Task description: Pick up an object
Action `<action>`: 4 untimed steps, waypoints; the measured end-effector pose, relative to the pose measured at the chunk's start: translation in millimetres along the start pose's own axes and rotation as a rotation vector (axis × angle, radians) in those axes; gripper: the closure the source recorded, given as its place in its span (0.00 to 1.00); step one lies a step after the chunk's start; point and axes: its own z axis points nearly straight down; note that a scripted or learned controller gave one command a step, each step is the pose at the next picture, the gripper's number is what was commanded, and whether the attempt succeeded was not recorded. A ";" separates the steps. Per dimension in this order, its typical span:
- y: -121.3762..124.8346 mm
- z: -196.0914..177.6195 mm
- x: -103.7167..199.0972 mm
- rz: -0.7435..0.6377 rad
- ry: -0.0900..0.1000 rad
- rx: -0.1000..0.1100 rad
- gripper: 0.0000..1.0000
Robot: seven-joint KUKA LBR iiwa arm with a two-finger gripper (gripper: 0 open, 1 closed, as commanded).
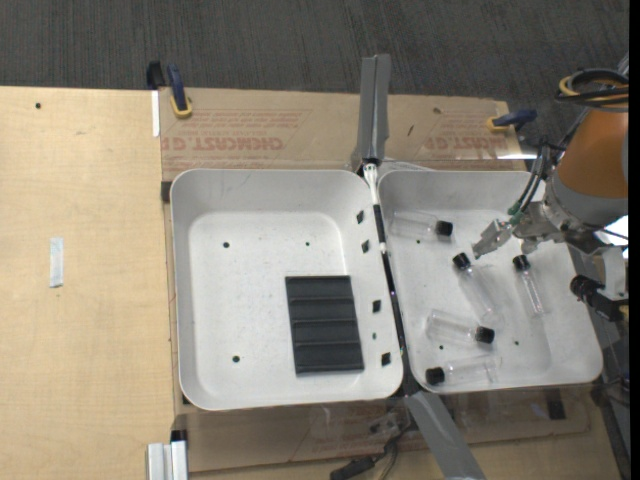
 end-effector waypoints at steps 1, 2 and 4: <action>-67.9 22.0 5.7 0.006 0.007 0.024 0.00; -71.7 -1.9 -24.3 -0.092 0.007 0.022 0.00; -67.4 21.4 -24.5 -0.244 0.014 0.021 0.00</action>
